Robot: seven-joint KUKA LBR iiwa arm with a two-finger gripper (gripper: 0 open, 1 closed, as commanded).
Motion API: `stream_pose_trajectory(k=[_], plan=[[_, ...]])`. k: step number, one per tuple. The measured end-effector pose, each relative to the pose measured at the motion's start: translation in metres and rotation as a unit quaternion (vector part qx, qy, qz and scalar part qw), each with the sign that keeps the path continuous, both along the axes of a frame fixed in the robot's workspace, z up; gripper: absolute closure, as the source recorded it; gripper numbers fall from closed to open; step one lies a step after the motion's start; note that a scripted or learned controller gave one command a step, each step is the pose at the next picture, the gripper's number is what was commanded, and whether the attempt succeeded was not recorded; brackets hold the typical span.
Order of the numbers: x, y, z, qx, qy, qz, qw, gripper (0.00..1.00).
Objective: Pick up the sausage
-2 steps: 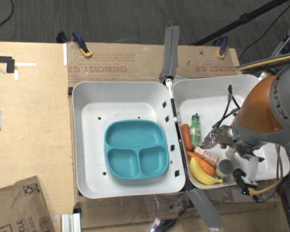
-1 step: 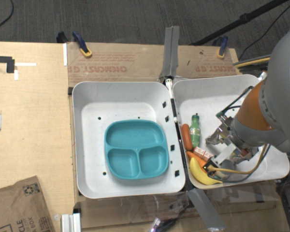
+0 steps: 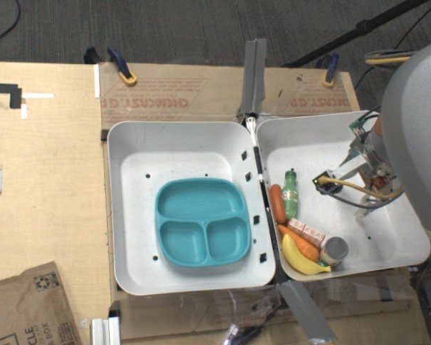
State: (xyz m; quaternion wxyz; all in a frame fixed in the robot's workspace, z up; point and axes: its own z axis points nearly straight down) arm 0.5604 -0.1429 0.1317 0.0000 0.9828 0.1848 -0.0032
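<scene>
I see the sausage [image 3: 276,203] lying just left of the green bottle [image 3: 291,192], my gripper [image 3: 365,165] off to that bottle's right, its grip state I cannot tell

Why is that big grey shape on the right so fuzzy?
Camera view: the arm is likely too close to the lens, so it blurs; the sausage and tray look sharp; light is even, with faint shadows along the walls of the left bin.

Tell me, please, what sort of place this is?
Probably a robotics lab: two white bins side by side, toy food like a banana and sausage, a robot arm reaching in.
</scene>
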Motion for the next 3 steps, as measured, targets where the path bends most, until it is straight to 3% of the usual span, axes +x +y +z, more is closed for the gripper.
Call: stream_pose_trajectory(k=[1,2,3], plan=[[-0.04,0.049,-0.031,-0.0006,-0.012,-0.052,0.9986,0.0],[-0.037,0.049,-0.021,0.0001,-0.014,-0.049,0.9987,1.0],[-0.036,0.05,-0.02,0.0004,-0.015,-0.049,0.9987,0.0]])
